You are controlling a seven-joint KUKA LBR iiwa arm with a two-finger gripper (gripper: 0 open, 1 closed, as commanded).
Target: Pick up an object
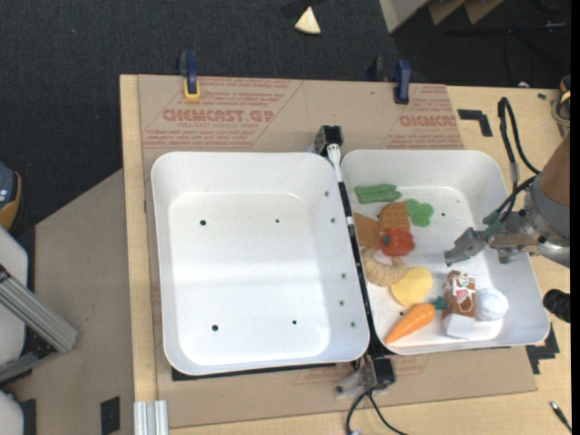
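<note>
The right bin holds several toy foods. A green pod and a small green piece lie at the back. In front of them are a round orange biscuit, a red fruit, a tan wedge and a beige ring. Nearer the front lie a yellow lemon, a carrot, a brown and white carton and a white ball. My gripper hangs over the bin's right half, just behind the carton and right of the red fruit.
The left bin lies beside the right one, with a black clip at the back of the seam and another at the front. Blue clamps pin the brown board. Black cables run along the right.
</note>
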